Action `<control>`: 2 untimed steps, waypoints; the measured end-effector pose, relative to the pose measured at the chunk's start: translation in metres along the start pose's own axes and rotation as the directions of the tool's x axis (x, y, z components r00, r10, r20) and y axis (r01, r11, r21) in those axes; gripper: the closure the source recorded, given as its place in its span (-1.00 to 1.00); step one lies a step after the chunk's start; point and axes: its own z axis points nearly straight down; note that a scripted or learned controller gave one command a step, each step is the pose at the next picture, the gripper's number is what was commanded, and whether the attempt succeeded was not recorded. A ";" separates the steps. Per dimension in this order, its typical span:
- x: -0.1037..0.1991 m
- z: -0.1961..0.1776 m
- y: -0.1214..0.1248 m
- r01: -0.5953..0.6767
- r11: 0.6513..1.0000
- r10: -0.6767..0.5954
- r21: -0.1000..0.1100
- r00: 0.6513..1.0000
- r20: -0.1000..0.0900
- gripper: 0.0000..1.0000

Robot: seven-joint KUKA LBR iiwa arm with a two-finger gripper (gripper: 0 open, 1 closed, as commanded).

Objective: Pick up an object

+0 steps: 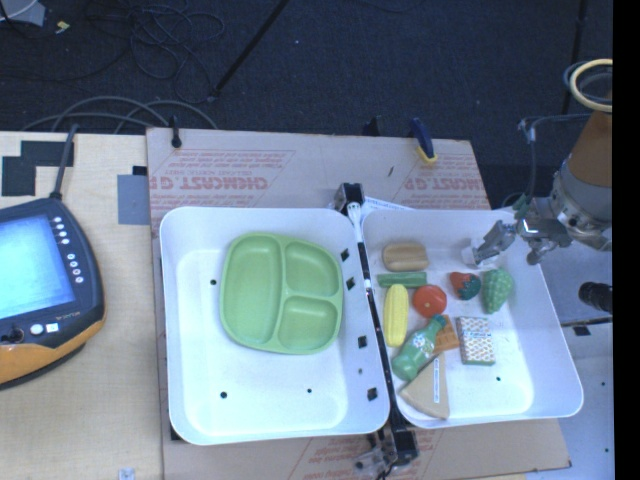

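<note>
- gripper (497,240) hangs over the right bin (560,368), upper part, arm coming in from the right
- fingers (489,248) look spread, nothing between them
- nearest pick candidates: green broccoli toy (496,289) and small orange piece (465,284), both just below the fingers in view
- corn cob (396,314) lies further left, long axis running near-far
- next move, I'd guess: short shift toward camera, then descend

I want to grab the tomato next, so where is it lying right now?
In the camera view the tomato lies in the right bin, near its middle, just right of the yellow corn and left of the green broccoli, below the brown bread roll.
</note>
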 end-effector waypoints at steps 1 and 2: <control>0.026 0.123 -0.029 -0.001 1.000 0.001 0.001 1.000 0.000 -1.00; 0.011 0.118 0.002 0.005 1.000 -0.005 -0.002 1.000 -0.001 -1.00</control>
